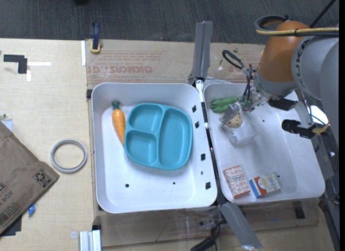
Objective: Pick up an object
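Hovering low in the right white bin (302, 190), the pincer (243, 104) sits between a green bean-shaped toy (222, 103) and a speckled tan lump (233, 119); whether it grips anything I cannot tell. Settling squarely over one target, probably the lump just beside it, before lifting would avoid nudging both.

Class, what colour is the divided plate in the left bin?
Light blue divided plate, seen best in the camera view.
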`<state>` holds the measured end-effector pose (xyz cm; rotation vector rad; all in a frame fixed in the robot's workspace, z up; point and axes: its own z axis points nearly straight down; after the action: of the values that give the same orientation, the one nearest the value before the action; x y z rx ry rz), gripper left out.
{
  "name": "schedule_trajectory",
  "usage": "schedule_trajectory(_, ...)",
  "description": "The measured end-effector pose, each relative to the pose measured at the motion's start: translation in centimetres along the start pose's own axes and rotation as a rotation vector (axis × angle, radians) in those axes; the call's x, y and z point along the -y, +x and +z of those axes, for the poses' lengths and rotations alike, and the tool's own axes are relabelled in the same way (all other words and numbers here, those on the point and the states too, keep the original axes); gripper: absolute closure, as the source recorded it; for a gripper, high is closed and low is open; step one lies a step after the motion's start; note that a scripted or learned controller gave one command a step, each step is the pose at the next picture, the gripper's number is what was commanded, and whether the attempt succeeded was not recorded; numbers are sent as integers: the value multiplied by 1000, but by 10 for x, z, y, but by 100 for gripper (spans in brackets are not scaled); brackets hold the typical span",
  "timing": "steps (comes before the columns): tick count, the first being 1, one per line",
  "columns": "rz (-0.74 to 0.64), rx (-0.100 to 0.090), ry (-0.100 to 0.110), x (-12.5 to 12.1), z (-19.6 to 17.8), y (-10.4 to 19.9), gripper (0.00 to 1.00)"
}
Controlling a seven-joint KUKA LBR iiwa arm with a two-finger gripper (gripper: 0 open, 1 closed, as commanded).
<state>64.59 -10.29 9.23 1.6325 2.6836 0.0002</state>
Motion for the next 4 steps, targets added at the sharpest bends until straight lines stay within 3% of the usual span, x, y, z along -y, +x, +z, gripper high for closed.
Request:
schedule_trajectory(1,5,6,-9,-2,-14,-3,100)
schedule_trajectory(2,153,1,-1,-40,-102,48,100)
schedule_trajectory(3,-139,1,0,24,-116,22,100)
schedule_trajectory(4,-120,0,2,-2,-99,102,100)
